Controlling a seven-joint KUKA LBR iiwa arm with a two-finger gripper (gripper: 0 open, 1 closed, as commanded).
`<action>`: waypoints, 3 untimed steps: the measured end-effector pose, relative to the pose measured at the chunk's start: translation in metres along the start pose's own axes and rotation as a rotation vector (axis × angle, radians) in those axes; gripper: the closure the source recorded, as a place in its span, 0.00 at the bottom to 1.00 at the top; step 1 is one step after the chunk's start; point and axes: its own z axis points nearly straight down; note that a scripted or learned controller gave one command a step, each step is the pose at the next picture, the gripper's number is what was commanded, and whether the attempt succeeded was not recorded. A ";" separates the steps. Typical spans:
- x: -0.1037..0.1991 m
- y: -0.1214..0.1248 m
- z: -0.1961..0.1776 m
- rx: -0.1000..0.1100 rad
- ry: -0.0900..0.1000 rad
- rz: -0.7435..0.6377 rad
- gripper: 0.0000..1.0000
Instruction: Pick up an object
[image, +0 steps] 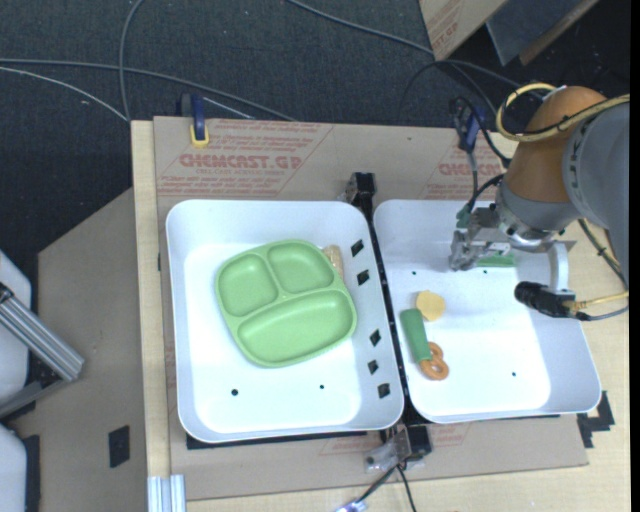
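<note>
Jaws at the end of the arm (560, 165) hung low over the far part of the right bin (560, 400), pointed down at its floor, but the wrist hid them from above, so whether they were spread or closed could not be told. Nothing could be seen between them. A sliver of green showed just beside them, too small to identify. The arm reached in from the right, probably because the loose pieces worth picking lay in that bin. Both bins sat side by side on the bench (300, 150), their inner rims touching. The left bin (200, 400) held a green divided plate (287, 303), lying flat near its middle and likely too wide for an easy grasp. The likelier targets lay along the right bin's left side, well apart from the jaws. A green stick (413, 335) lay flat, its long axis running from near to far in the view, roughly parallel to the shared rim. A grasp across its narrow width would suit it best. A yellow piece (430, 305) lay just beside its far end, and an orange ring (434, 367) by its near end.
</note>
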 end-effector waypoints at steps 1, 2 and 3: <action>0.002 0.007 -0.064 -0.007 -0.003 -0.001 1.00; 0.002 0.009 -0.119 -0.007 -0.003 -0.001 1.00; 0.002 0.010 -0.145 -0.003 -0.002 -0.001 1.00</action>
